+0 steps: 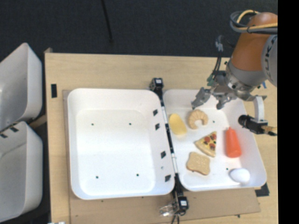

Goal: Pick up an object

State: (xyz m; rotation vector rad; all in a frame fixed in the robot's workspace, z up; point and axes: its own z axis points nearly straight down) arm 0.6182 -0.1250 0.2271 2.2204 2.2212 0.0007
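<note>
Right bin [250, 171] on counter [117, 69], beside left bin [117, 139]. Contents, relative to croissant [198, 118]: yellow piece [177, 124] left; pizza slice [207, 143], toast [198, 163] below; orange piece [232, 143], white egg [240, 175] lower right. Tool [211, 99] just above croissant, fingers apparently spread wide, holding nothing.

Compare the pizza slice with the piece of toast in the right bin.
The triangular toy pizza slice carries red and dark toppings on yellow; the tan toy toast slice is plain and roughly square. The pizza slice lies nearer the orange carrot-like piece; the toast slice lies nearer the bin's front edge. Both lie flat in the right white bin.
</note>
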